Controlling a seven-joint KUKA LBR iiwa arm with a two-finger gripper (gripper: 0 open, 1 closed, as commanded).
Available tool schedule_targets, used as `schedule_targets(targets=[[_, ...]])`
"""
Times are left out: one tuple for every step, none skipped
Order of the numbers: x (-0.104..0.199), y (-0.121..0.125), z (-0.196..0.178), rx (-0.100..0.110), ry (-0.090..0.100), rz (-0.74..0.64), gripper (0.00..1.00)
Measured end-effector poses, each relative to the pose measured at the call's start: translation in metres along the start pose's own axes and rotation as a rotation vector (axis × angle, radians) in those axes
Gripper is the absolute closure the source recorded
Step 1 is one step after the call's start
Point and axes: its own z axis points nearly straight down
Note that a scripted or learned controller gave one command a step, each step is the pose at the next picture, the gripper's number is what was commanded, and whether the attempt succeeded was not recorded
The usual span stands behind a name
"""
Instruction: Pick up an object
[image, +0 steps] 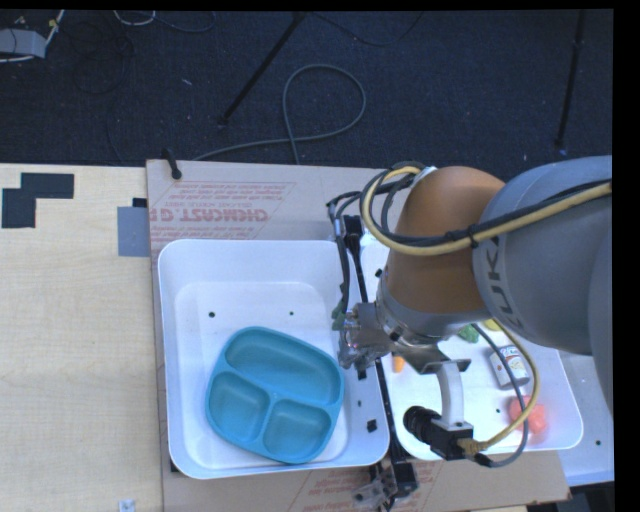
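A blue divided plate (275, 393) lies flat in the left white bin (190, 270), toward its front right. The grey arm with its orange band (445, 240) hangs over the right bin (570, 425) and hides most of it. My gripper (352, 345) is down at the wall between the two bins, just off the plate's right rim. Beside the arm, in the right bin, I see an orange-red object (530, 415), a white labelled object (506, 366), a bit of green (466, 335) and a small orange piece (398, 365).
Cables (375, 215) loop around the wrist. A black fitting (432, 428) on a cable sits low over the right bin's front. The bins rest on a cardboard sheet (215, 205), with a wooden bench top (70, 340) to the left.
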Motion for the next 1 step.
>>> schedule_targets(targets=[[-0.0016, 0.0001, -0.0009, -0.002, -0.001, 0.003, 0.0]])
